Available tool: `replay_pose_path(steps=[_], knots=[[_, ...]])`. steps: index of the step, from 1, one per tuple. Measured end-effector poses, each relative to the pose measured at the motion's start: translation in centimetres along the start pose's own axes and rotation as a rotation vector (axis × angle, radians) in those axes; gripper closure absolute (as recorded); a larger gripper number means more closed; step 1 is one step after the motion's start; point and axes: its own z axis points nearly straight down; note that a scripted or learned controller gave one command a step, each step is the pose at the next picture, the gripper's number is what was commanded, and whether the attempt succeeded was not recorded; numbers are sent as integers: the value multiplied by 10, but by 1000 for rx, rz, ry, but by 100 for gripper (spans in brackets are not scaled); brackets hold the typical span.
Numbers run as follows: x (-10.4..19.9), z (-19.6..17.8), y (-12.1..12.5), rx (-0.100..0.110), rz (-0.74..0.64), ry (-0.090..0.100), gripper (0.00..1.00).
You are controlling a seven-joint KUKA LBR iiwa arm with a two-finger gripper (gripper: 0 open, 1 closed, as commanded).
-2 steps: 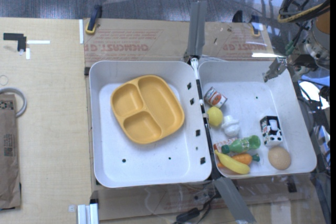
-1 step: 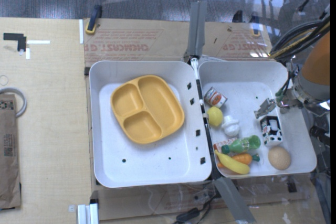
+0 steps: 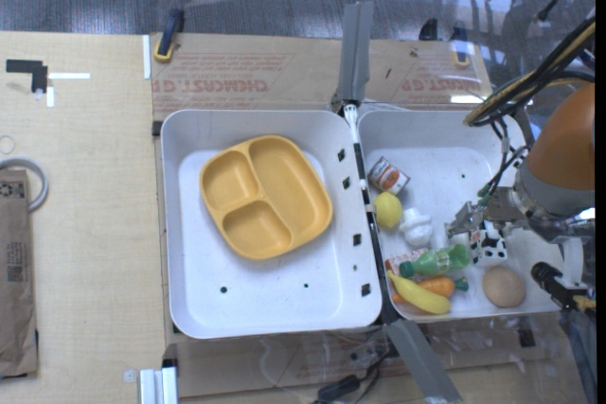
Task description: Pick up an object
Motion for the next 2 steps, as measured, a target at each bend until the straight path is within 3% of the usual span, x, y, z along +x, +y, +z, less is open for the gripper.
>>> replay_pose_path(steps=[1, 2], knots=[[-2, -10, 0, -2, 3, -3, 100], [31, -109, 23, 4, 142, -1, 100]])
